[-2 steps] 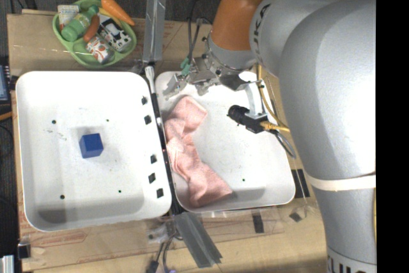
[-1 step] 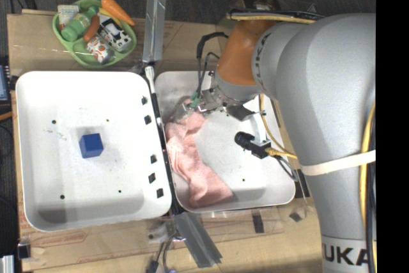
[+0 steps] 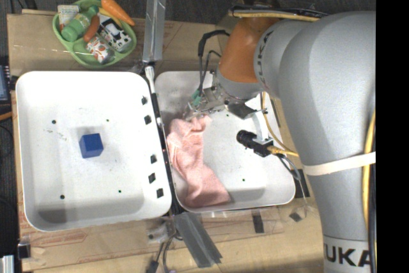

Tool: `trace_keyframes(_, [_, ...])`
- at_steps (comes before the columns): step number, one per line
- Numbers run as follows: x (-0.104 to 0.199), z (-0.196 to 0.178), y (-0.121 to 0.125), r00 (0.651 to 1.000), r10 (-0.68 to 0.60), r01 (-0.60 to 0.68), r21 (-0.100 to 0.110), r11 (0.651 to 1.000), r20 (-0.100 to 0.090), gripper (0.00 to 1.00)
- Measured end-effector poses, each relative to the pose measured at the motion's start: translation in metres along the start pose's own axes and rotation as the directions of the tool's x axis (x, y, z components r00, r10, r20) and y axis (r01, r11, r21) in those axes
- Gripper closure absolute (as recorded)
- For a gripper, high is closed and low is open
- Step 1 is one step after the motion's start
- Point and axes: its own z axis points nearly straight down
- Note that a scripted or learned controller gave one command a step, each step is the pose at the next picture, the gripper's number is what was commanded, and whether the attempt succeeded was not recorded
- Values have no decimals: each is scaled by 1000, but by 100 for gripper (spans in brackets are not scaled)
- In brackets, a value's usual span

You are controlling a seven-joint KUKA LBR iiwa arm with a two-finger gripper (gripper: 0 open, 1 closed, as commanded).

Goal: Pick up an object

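A pink cloth [image 3: 193, 163] lies crumpled along the left side of the right bin [image 3: 275, 185], stretching from its middle toward the front. My gripper [image 3: 199, 105] is low in that bin, right at the cloth's upper end, under the grey arm and its orange band [image 3: 241, 54]. The arm covers the back right of this bin. A blue cube [image 3: 91, 144] rests on the floor of the left bin [image 3: 38, 93], left of centre and far from the gripper.
A green bowl [image 3: 75, 52] of toy food, with an orange carrot on top, stands beyond the left bin's back edge. A black cable fitting [image 3: 252, 142] juts over the right bin's middle. A divider with black clips [image 3: 153, 137] separates the bins.
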Motion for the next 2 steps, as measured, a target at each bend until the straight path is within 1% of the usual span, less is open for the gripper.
trace_keyframes(1, [46, -93, 46, 999, 39, -39, -6, 999, 2, 100])
trace_keyframes(2, [17, -115, 39, 990, -143, 143, -4, 990, 4, 100])
